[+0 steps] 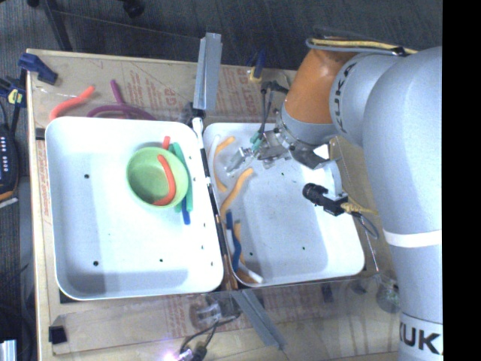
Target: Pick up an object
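The jaws (255,150) sit low in the far left part of the right bin (301,262), at the end of the grey arm (398,149) with its orange band (319,89). From here I cannot tell how they are set; the metal there is a tangle. Just beside them lie two curved orange pieces (239,186), one nearer the bin's far wall, one bending toward the middle. A blue strip (234,243) runs along that bin's left wall, toward the near corner. Across the divide, the left bin (98,262) carries a green bowl (150,175) with a red strip (171,186) curled inside it and green and blue sticks (186,194) touching its right side. On the desk (135,77) behind the left bin rest an orange piece (71,101) and a purple loop (120,110).
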Controlling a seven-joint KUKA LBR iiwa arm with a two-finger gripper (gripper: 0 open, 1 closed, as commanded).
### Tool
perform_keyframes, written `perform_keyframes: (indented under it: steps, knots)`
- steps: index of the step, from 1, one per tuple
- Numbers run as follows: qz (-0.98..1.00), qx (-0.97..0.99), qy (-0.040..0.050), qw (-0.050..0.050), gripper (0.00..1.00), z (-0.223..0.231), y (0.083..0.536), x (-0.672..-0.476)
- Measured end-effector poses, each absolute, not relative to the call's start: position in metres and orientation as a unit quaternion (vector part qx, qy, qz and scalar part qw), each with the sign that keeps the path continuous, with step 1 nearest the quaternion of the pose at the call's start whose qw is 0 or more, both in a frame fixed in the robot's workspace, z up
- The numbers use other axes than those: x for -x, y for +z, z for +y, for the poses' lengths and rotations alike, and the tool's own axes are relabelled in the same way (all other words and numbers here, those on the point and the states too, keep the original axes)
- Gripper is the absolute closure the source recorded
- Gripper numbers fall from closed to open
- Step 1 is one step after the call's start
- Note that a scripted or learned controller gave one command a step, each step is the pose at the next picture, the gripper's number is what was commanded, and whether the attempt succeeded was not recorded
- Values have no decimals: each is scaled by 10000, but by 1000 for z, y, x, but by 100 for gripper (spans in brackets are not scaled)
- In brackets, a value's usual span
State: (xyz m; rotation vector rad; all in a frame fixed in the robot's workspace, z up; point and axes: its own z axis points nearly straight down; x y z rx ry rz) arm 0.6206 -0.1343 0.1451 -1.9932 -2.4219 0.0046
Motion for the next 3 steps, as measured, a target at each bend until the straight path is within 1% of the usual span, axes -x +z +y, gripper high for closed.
perform_keyframes:
  steps: [1, 2, 3]
  knots:
    - [-7779, 6284, 0, 14, 0, -135, 94, -612]
    - [-7794, 6265, 8, 2, 100, -136, 105, -613]
    - [-7998, 6003, 2, 2, 100, -126, 213, -640]
